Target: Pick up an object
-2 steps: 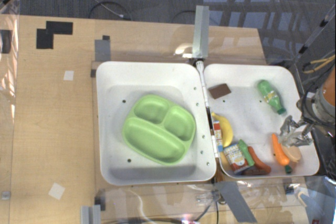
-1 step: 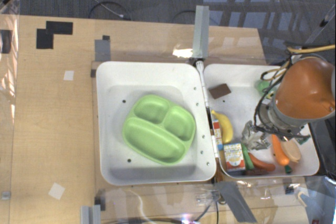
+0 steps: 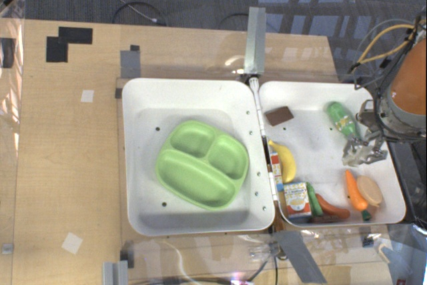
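The left bin (image 3: pixel 133 143) holds a green divided plate (image 3: pixel 202 163). The right bin (image 3: pixel 307 93) holds a banana (image 3: pixel 287 162), bottle (image 3: pixel 342 119) and carrot (image 3: pixel 355 191). The gripper (image 3: pixel 364 151), fingers parted and holding nothing, has the carrot at six o'clock, the bottle at eleven.

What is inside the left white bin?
The left white bin holds one thing: a green divided plate with three compartments, all bare. Whatever lies under the plate is covered.
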